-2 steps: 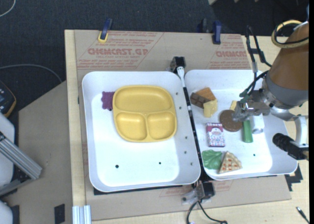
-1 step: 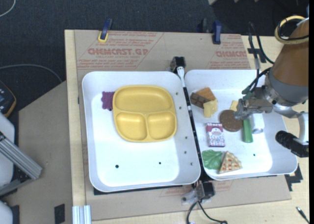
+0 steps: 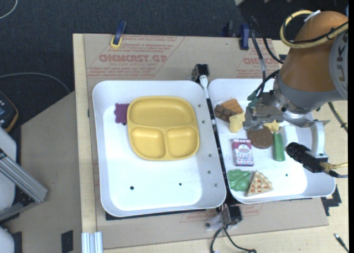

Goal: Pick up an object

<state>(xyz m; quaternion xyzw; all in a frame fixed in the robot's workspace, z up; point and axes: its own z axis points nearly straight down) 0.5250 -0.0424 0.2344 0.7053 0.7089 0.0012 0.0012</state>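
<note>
My gripper hangs low in the right bin, its dark fingers down among the toy foods. Right under it lies a round brown piece, with a yellow cheese block and a brown bread piece to its left. A green cylinder lies just to the right of the brown piece. Closer to the front lie a pink carton, a green leaf and a pizza slice. The wrist hides the fingertips.
The left bin holds a yellow divided plate and a purple item at the plate's left edge. A black clip sits between the bins at the back. The arm's bulk and cables cover the right bin's back right.
</note>
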